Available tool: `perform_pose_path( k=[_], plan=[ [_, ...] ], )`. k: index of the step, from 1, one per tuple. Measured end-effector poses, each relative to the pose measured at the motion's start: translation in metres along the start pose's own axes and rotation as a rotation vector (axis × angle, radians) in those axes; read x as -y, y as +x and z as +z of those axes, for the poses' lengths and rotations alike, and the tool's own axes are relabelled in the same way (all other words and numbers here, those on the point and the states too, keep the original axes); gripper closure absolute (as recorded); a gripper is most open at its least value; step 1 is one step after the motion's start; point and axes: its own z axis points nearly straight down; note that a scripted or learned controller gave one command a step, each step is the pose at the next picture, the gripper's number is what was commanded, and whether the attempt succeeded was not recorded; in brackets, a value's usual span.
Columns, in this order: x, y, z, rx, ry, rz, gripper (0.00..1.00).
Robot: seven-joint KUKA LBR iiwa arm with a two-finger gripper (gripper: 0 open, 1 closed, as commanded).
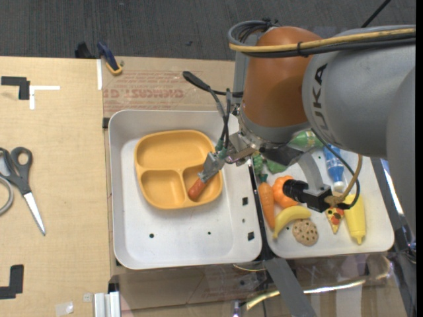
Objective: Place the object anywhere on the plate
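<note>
Hovering gripper (213,167) over plate (158,152) in left bin (172,243), sausage (196,188) already lying in plate's lower-right compartment just below fingers (209,172); pinching or spread, cannot tell.

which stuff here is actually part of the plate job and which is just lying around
Part of the job:
- yellow plate
- sausage in the plate's lower right compartment
- gripper

Lying about:
- scissors
- banana
- cookie
- carrot
- yellow bottle
</note>
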Motion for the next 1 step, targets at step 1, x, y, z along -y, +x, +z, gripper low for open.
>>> perform_pose_path(
  k=[1],
  plan=[
    [0.0000, 0.0000, 0.0000, 0.000, 0.000, 0.000, 0.00]
  ],
)
